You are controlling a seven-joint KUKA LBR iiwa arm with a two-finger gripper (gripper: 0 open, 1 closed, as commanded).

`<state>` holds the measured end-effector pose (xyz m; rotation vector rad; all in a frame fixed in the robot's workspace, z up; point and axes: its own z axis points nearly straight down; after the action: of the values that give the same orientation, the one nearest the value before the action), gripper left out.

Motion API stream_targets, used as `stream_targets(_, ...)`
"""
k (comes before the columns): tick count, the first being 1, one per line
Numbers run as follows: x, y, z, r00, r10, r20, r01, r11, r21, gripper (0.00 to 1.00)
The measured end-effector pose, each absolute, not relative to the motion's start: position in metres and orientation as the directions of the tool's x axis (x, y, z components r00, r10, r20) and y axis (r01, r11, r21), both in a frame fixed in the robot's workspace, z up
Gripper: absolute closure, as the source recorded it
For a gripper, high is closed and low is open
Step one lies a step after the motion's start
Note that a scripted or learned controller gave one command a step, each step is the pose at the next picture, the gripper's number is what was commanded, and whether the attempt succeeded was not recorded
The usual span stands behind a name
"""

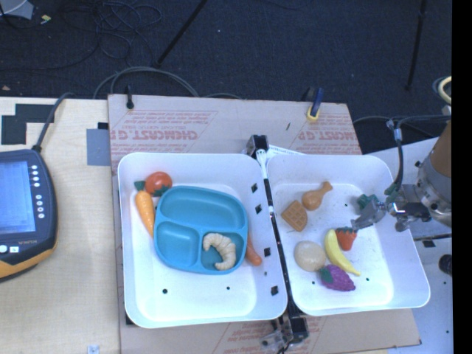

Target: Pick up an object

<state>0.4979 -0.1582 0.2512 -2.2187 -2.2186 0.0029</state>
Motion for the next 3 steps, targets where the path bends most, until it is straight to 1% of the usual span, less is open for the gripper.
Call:
stream_targets(1,0.491,-0.198,0.108,0.003,1.0,0.004,1.0,-0.003,-0.01,0.0)
stream_targets(2,0.493,-0.199,0.126,0.007,1.0,0.003,1.0,-0.007,-0.003,1.0)
stream_targets(3,0.509,-0.153,0.203,-0.005,1.0,0.001,1.0,0.005,0.004,1.0)
